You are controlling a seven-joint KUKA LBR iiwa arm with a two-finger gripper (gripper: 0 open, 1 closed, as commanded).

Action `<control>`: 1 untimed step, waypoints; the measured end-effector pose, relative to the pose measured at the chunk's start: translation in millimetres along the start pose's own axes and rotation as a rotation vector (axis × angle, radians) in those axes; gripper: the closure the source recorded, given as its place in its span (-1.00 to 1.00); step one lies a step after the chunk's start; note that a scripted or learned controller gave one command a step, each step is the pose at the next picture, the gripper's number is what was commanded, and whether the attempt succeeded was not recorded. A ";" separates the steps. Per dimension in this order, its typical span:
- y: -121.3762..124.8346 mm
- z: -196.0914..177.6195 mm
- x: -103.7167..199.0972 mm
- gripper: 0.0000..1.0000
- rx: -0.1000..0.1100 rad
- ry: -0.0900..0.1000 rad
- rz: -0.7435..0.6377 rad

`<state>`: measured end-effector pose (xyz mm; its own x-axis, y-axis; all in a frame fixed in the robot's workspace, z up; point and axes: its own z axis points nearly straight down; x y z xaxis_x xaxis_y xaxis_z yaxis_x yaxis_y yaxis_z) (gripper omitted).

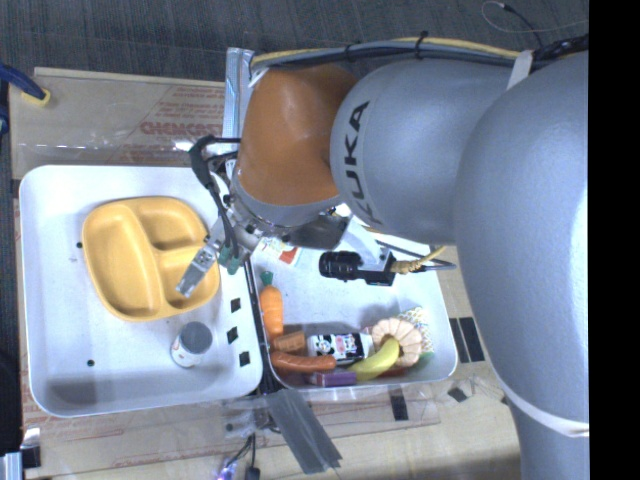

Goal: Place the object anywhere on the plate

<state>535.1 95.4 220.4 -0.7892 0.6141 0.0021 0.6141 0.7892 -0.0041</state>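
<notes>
A yellow plate with divided compartments lies in the left bin. My gripper hangs over the plate's right rim, reaching down from the grey and orange arm. I see nothing clearly held in it. A small silver can with a red label stands in the left bin, just below the plate's lower right edge and below the gripper.
The right bin holds a carrot, a sausage, a black bottle, a banana, a purple piece and a pale ribbed item. The arm covers that bin's upper part.
</notes>
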 end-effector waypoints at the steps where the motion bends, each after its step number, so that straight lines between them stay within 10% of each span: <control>1: 0.7 -10.0 -0.4 1.00 0.000 0.000 -0.004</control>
<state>535.9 95.7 230.4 -0.7914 0.6112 0.0018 0.6112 0.7914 -0.0042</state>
